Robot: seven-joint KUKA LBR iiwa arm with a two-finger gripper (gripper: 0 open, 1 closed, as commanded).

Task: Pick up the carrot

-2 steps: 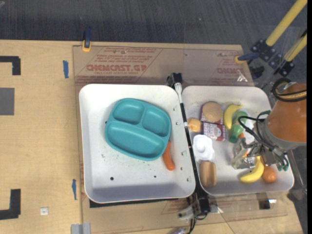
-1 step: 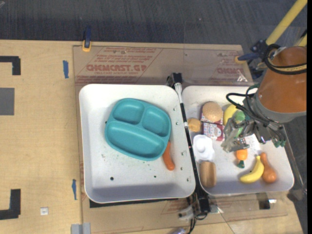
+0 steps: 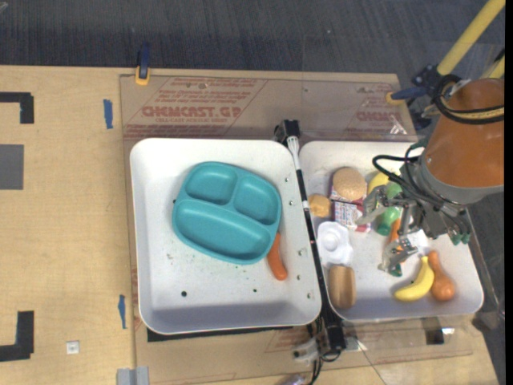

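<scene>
Carrot (image 3: 276, 261): orange, short and stubby, tapering, lying slanted on the floor of the left bin (image 3: 152, 239).
Carrot's place: just beside the lower right corner of the teal divided plate (image 3: 227, 210), near the wall that parts the two bins.
Claw (image 3: 398, 239): over the right bin (image 3: 465, 291), well apart from the carrot, across the dividing wall from it.
Claw's state: cannot tell; the fingers are lost among the clutter below.
Around the claw: a green toy (image 3: 389, 215) close by, a banana (image 3: 417, 282) and a small orange toy (image 3: 440, 280) below it, a bun (image 3: 349, 184), a white cup (image 3: 334, 241) and a bread roll (image 3: 341, 285) toward the carrot's side.
Tabletop (image 3: 64, 239): pale wood.
</scene>
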